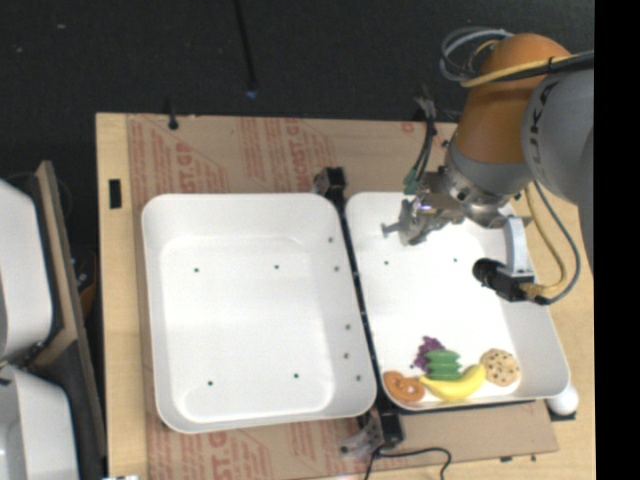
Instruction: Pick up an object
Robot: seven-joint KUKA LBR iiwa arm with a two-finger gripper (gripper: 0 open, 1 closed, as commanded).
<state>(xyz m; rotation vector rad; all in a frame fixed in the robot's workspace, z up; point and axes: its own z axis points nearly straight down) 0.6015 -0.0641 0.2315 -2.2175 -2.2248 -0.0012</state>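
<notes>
Even, bright overhead light; the two shallow white plastic bins [250,308] nearly wash out; shadows faint; overall picture slightly soft; background dark.

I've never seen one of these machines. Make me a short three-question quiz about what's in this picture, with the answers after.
1. True or false: the toy foods lie in the right bin.
2. Which sits furthest right in the pile: the banana, the cookie or the grapes?
3. Fill in: the gripper hovers over the ___ end of that bin, away from the pile.

Key: 1 true; 2 the cookie; 3 far.
</notes>
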